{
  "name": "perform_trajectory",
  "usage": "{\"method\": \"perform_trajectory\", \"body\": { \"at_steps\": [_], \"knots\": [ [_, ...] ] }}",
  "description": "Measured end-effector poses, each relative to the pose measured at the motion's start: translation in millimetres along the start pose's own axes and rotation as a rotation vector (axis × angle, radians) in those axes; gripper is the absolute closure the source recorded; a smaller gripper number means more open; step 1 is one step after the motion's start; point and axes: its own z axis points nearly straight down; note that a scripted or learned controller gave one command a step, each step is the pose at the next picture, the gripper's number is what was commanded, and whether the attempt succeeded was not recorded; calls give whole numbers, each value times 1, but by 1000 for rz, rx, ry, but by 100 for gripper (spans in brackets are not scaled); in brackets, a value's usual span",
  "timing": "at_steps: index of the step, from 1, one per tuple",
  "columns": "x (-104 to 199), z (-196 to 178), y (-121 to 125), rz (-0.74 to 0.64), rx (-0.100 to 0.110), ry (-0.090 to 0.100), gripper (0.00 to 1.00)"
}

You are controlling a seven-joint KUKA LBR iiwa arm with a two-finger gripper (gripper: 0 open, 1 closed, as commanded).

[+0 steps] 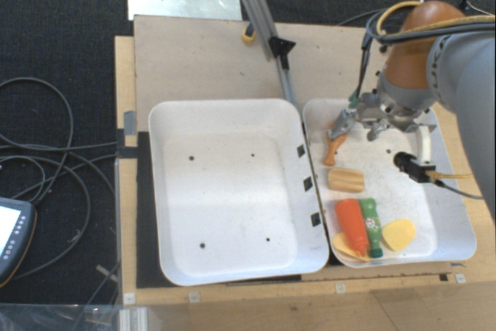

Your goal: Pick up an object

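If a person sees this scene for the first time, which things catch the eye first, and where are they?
The grey arm with its orange band reaches in from the right, its pincer over the far part of the right bin. Near that bin's front edge lie bright items: an orange carrot, a green marker and a yellow piece. The left bin is plain white.
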Motion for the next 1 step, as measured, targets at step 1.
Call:
{"method": "perform_trajectory", "body": {
  "at_steps": [1],
  "knots": [
    [0, -15, 3, 0, -9, -1, 100]
  ]
}}
